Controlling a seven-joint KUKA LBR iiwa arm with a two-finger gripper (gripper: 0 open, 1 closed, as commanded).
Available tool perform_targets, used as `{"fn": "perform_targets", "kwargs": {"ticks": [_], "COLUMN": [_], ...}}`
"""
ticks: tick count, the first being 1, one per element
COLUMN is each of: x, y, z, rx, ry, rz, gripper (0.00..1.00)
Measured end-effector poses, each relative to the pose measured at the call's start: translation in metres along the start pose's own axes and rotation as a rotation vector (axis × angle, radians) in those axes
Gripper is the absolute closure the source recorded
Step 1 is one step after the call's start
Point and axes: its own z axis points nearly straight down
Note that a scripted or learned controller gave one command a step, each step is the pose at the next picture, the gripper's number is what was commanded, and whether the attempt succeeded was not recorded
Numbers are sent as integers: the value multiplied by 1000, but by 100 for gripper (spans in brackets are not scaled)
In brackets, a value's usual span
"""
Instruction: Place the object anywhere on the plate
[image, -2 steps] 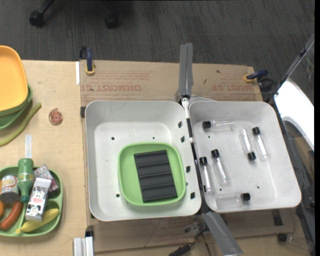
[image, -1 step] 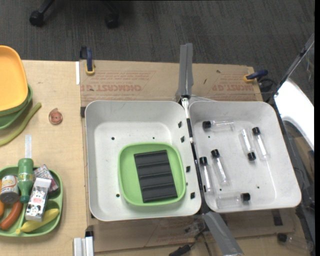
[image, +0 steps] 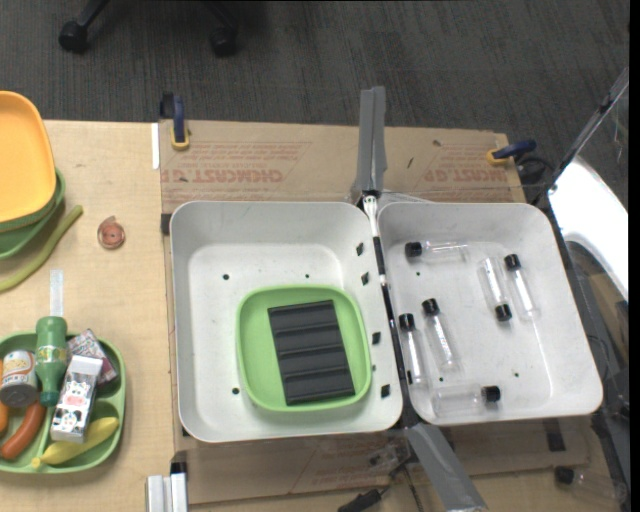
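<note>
Black ridged block (image: 311, 350) lies flat at centre of green plate (image: 255, 350), long side running 12 to 6. Plate sits in left white bin (image: 200, 300). Judgement: placement looks done, nothing left but retreat. Right white bin (image: 560, 330), at 3 o'clock, holds clear black-capped vials (image: 437, 330). Hand state: cannot tell. On desk (image: 110, 180) at 9 o'clock, food tray (image: 100, 440) and yellow dish (image: 22, 150) are cut by frame edge.

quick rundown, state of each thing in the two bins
green plate: flat in the left bin, a dark ridged block resting on it
dark ridged block: lying flat on the plate
clear tubes with black caps: six or so, capped, lying on their sides, scattered in the right bin
left bin: holds the plate
right bin: holds the tubes
</note>
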Motion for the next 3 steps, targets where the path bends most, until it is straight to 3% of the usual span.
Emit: {"fn": "perform_targets", "kwargs": {"ticks": [3], "x": [0], "y": [0], "z": [0], "rx": [0], "ry": [0], "rz": [1], "gripper": [0]}}
